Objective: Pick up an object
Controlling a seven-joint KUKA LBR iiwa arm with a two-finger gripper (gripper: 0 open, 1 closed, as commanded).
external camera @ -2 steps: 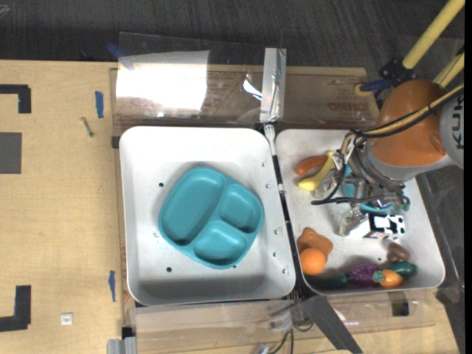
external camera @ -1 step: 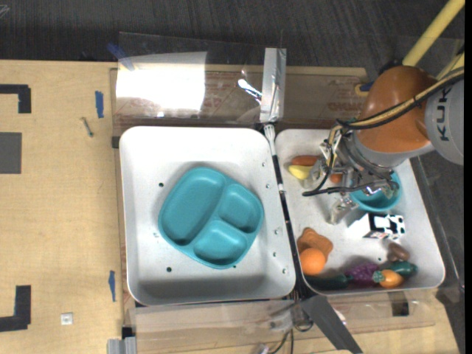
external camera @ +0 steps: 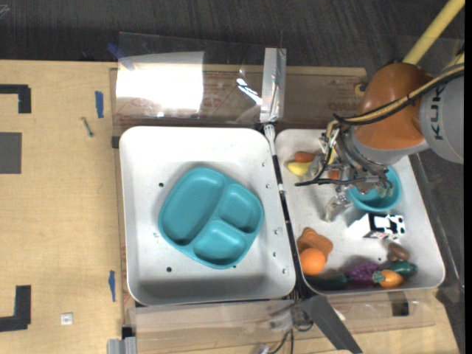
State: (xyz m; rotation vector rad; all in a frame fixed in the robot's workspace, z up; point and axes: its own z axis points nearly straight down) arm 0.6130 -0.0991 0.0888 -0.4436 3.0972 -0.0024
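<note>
My gripper [external camera: 338, 206] hangs over the middle of the right bin [external camera: 428, 220], below the arm's orange band. Its metal fingers [external camera: 333, 209] point down toward bare bin floor. Just to its right lies a small teal bowl [external camera: 380, 194]. A yellow banana-like piece [external camera: 297, 169] and an orange piece [external camera: 304, 156] lie at the bin's upper left. An orange ball [external camera: 313, 261] and a brownish-orange piece [external camera: 316, 240] rest at the lower left. I see nothing between the fingers.
A black-and-white toy [external camera: 387, 226], purple grapes [external camera: 361, 272], a carrot-like piece [external camera: 389, 277] and a green piece [external camera: 335, 278] lie along the right bin's lower side. The left bin [external camera: 140, 161] holds a teal divided plate [external camera: 211, 216].
</note>
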